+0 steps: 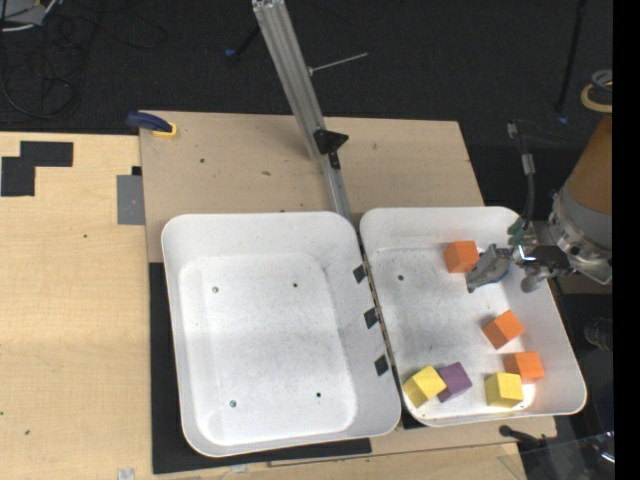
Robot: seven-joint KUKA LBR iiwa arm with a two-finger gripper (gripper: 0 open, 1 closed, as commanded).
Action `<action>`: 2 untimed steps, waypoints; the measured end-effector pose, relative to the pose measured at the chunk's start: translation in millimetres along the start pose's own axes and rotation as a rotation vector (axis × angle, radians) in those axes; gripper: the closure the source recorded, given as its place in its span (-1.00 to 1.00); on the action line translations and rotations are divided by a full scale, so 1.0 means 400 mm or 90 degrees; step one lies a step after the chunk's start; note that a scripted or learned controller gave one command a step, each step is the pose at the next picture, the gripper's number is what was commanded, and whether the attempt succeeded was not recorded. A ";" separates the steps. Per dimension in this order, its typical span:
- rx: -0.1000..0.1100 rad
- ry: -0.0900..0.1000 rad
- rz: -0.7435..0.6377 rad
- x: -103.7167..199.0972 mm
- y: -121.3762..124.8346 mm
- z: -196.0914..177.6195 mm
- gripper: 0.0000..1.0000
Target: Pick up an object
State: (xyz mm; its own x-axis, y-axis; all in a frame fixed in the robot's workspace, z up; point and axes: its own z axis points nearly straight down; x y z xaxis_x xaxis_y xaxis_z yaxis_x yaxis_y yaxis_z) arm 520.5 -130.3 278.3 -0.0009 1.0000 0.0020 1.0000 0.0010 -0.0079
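The right bin (400,230) holds several small blocks. An orange block (461,256) lies near its far side, a second orange block (503,328) sits mid-right and a third (526,366) is by the near right rim. Along the near edge are a yellow block (503,389), another yellow block (425,384) and a purple block (455,378) touching it. My gripper (511,271) hangs over the bin's right part, just right of the far orange block. It is open, its fingers (488,269) spread with nothing between them.
The left bin (190,238) lies beside the right one, with black clips along the shared rim. A slanted aluminium rail (295,78) rises behind the bins. A blue and yellow clamp (152,123) sits at the bench's far left corner.
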 end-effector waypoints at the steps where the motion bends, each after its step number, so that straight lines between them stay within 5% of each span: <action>1: -0.003 -0.001 0.002 -0.004 0.001 -0.006 -1.00; 2: 0.000 0.000 0.002 -0.019 -0.003 0.110 -1.00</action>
State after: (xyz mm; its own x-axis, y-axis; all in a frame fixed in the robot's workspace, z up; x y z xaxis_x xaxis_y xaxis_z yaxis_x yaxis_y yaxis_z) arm 519.1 -137.9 234.5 0.0016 1.0000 0.0019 1.0000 -0.0016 -0.0084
